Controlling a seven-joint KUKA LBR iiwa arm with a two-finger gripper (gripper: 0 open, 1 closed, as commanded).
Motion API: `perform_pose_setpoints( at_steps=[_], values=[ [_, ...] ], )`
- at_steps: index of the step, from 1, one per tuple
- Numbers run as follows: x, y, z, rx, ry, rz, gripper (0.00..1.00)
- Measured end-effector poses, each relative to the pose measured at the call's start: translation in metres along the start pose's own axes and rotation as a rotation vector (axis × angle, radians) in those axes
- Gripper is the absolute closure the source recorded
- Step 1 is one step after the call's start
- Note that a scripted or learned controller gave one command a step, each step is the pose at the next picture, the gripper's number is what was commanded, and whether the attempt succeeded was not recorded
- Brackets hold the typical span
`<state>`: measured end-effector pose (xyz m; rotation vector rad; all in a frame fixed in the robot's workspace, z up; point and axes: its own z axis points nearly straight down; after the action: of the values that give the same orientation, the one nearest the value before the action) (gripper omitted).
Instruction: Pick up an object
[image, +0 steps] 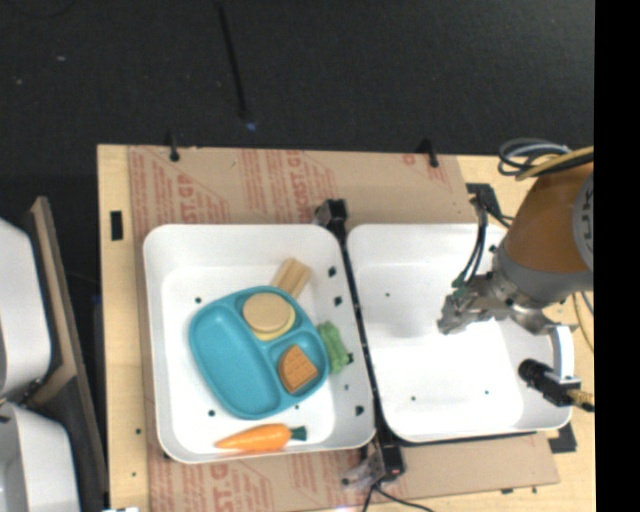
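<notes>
Carrot sits nearest the camera, lying flat along the front wall of the left bin. Its long axis runs almost straight left to right, orange tip pointing left, green stub pointing right. Just behind it rests the blue tray, tilted on the diagonal, with a brown biscuit in one compartment and a round tan disc in another. A green piece lies against the tray's right edge, and a wooden block pokes out from behind the tray.

Over in the right bin, the gripper hangs low above bare white floor, well apart from every object. Whether its fingers are spread or closed cannot be told at this size, and nothing is seen held.

The risk looks plain: a close here would likely catch nothing. And should the arm cross over, the carrot lies so near the front wall that a finger may strike the rim, or the round body could roll away.
</notes>
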<state>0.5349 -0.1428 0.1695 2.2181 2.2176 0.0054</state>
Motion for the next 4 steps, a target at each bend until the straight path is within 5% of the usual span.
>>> perform_pose_setpoints(
  at_steps=[2,4],
  values=[
    [0.005,0.003,-0.095,0.002,0.001,0.000,1.00],
    [0.107,-0.013,-0.070,0.006,0.002,-0.003,1.00]
  ],
)
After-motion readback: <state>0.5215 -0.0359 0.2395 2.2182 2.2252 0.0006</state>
